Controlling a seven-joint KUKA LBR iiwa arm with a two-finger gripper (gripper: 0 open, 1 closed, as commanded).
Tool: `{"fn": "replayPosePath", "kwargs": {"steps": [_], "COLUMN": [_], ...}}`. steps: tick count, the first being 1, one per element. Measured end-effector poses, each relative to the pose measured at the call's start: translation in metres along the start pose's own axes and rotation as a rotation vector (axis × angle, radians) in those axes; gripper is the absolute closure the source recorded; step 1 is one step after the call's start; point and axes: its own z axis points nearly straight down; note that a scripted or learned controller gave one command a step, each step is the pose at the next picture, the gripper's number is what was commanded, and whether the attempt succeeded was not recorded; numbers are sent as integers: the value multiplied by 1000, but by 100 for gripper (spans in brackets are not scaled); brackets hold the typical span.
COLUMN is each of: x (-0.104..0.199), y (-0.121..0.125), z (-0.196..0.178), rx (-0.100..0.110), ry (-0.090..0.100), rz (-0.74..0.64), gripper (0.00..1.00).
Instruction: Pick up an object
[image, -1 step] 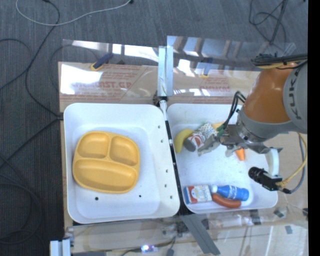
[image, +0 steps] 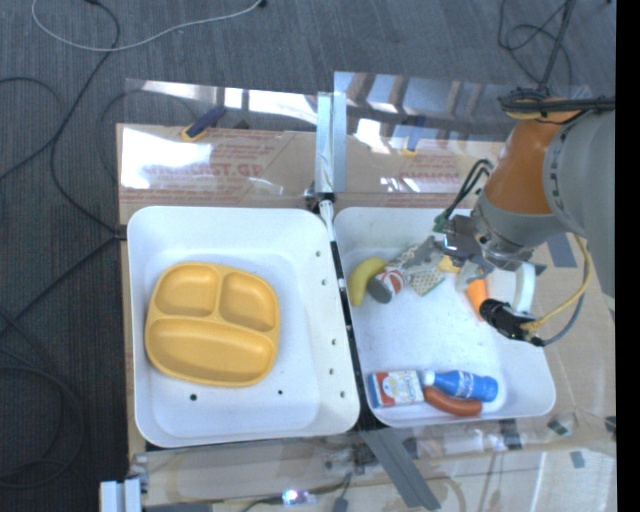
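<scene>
Camera view, 1 frame inspected. Left bin (image: 300, 235): holds 1 yellow divided tray (image: 212, 323), lying flat, untouched. Right bin (image: 540, 395): holds the pickable items. Near the back-left corner, a yellow banana (image: 361, 279) touching a small can (image: 386, 285), with a crumpled wrapper (image: 424, 272) just beside. Along the front wall, a small carton (image: 395, 388), a blue-and-white bottle (image: 462, 384) and a red sausage-shaped item (image: 452, 403), all close together. An orange piece (image: 476, 292) lying near the wrist.

Gripper (image: 452, 246): lowered over the back of the right bin, close to the wrapper and the can. Opening state: cannot tell; tips lost against clutter. Nothing visibly held.

Progress, as judged: approach under way, grasp and lift outstanding. No object raised clear of the bin floor.
</scene>
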Motion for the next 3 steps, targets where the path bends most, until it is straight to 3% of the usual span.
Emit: {"fn": "replayPosePath", "kwargs": {"steps": [1,2,3], "x": [-45,-26,-60], "y": [28,37,27], "z": [56,-14,46], "rx": [-21,-3,-4], "ry": [5,-3,6], "rz": [-1,-196,-273], "gripper": [0,0,0]}}
